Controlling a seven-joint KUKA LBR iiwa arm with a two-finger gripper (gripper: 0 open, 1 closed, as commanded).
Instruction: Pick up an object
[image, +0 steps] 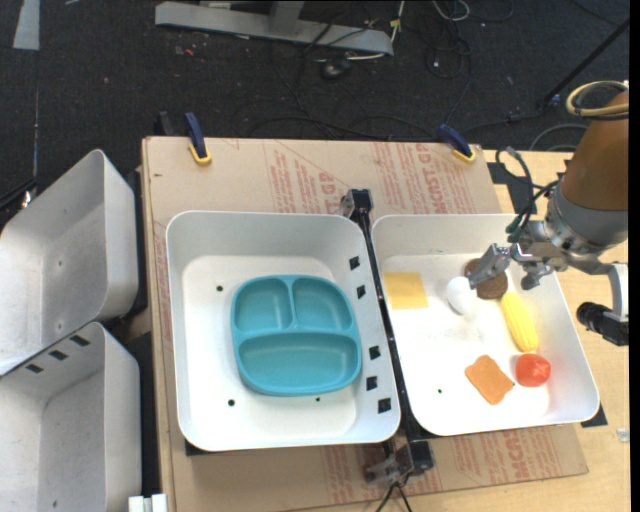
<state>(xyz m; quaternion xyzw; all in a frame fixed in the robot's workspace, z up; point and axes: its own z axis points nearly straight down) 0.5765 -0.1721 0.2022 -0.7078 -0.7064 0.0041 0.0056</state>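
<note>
A small brown object (492, 288) lies on the floor of the right bin (575, 405), right under the tips of the gripper (490, 270), which puts it as the likely target of this pick. Whether the fingers are spread or closed on it cannot be told, since they blur into the object. A white egg-like piece (459, 295) touches the brown one on the side away from the arm, and a yellow corn cob (520, 320) lies just below the fingers, so the crowding may spoil a clean grasp. A yellow square (405, 290), an orange slice (488, 379) and a red tomato (532, 370) sit apart. The arm (598, 180) reaches in low from the right, wrist tipped toward the bin. The left bin (190, 250) holds a teal divided plate (296, 334).
</note>
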